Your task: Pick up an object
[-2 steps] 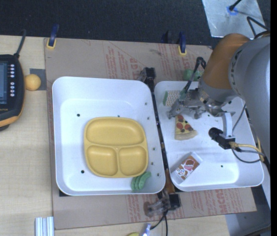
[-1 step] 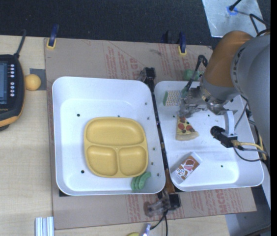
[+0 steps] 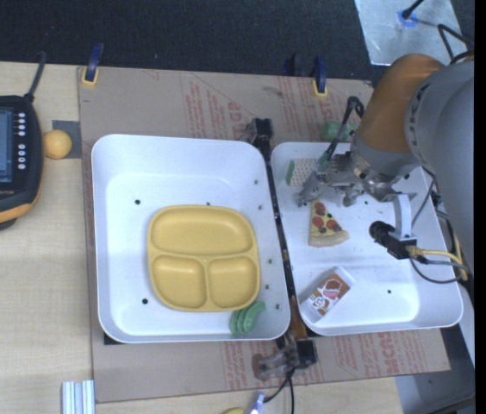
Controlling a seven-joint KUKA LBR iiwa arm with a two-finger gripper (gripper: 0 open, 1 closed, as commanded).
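The gripper [image 3: 325, 188], finger state impossible to tell, hovered at twelve o'clock of the triangular toy pizza slice [image 3: 324, 225], needing a centred descent.

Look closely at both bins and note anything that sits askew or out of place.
The green toy in the left bin lies wedged against the near wall beside the yellow tray. In the right bin, the small packet lies at a slant. The pizza slice lies flat by the gripper.
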